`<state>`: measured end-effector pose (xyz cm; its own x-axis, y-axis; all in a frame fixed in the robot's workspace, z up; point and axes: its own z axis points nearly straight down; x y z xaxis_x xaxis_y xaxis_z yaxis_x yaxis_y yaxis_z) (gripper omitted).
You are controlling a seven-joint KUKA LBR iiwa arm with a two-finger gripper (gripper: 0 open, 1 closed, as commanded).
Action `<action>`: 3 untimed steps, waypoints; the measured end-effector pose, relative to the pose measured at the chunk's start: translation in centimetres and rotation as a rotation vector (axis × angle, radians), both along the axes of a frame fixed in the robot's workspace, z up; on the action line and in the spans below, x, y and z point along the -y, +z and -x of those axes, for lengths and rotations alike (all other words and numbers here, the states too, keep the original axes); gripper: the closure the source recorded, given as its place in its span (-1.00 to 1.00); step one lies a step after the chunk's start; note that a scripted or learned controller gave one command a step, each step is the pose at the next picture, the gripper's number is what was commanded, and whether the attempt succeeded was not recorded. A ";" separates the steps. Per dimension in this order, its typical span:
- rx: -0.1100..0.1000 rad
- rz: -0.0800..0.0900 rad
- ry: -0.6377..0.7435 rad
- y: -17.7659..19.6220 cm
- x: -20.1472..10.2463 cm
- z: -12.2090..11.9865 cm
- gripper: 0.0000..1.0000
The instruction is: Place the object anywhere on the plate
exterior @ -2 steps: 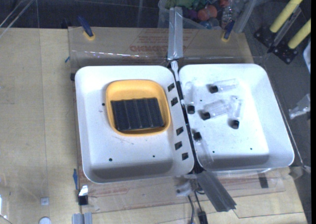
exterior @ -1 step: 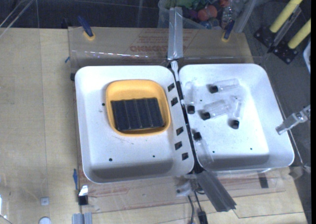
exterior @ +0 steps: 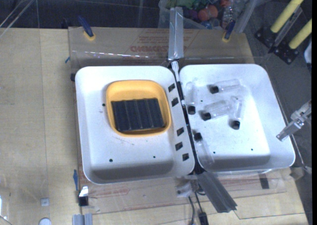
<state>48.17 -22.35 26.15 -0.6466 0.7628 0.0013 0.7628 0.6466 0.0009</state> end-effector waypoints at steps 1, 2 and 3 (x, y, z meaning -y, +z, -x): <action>0.004 0.003 0.014 9.9 0.1 0.2 -1.00; 0.012 0.006 0.011 11.1 0.2 0.0 1.00; 0.012 0.006 0.011 11.0 0.2 0.0 -1.00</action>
